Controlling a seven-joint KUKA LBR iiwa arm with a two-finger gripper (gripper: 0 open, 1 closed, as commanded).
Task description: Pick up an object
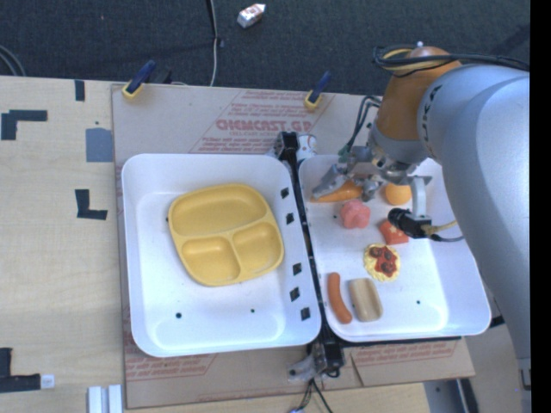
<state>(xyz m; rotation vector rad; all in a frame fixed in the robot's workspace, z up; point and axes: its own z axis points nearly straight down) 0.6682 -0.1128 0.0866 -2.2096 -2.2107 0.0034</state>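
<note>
Gripper (349,179): lowered in right white bin (448,312) above orange carrot-shaped toy (337,194); finger state cannot be told.
Left white bin (142,231): yellow three-compartment plastic tray (225,232) is held inside.

The grey two-finger gripper (349,179) hangs low over the right white bin (448,317), touching an orange carrot-shaped toy (337,194). At the carrot's four o'clock lies a pink lump (354,215). A yellow compartment tray (225,232) fills the left white bin (146,317).
</note>
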